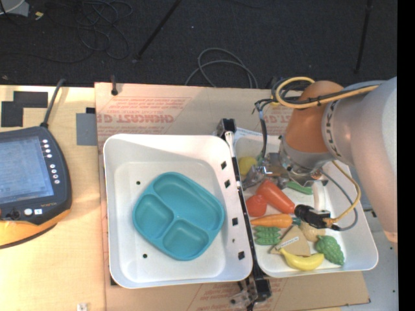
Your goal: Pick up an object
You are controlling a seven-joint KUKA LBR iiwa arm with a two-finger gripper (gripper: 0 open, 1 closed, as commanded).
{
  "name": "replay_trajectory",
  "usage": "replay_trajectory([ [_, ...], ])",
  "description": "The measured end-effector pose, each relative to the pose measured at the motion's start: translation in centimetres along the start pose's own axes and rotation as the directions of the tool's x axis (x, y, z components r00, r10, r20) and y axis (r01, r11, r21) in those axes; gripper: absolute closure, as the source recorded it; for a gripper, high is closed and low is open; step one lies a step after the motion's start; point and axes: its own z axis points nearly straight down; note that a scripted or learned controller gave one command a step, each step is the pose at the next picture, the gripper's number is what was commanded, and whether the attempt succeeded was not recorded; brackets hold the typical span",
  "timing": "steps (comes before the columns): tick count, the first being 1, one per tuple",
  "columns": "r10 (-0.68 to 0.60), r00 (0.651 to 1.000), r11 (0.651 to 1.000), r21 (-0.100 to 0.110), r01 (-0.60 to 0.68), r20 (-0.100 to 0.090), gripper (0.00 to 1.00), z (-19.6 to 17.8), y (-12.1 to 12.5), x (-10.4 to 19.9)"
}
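The right bin (366,254) holds several toy foods: a red-orange pepper (276,197), a red tomato-like piece (257,205), an orange carrot (273,221), a yellow banana (303,260), a green leafy piece (330,249), a yellow piece (246,165) and a green pod (299,188). My gripper (277,172) reaches down from the orange-banded wrist into the back of this bin, just above the red-orange pepper. The wrist hides its tips.
The left bin (123,167) holds a teal divided plate (178,214). A dark green piece (266,236) and a beige card (289,243) lie near the bins' shared wall. A tablet (29,173) sits on the bench at far left. Cables loop beside the wrist.
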Motion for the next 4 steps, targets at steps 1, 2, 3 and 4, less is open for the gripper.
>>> replay_trajectory([
  [1,0.004,1.000,1.000,0.004,-0.004,-0.003,1.00,-1.2,-0.1,-0.1],
  [2,0.006,1.000,1.000,0.004,-0.006,-0.003,0.00,-1.2,-0.1,-0.1],
  [3,0.001,1.000,1.000,0.004,-0.001,-0.003,0.00,-0.2,-5.6,0.0],
  [4,0.006,1.000,1.000,-0.004,-0.006,-0.003,1.00,-1.5,-5.2,-0.2],
])
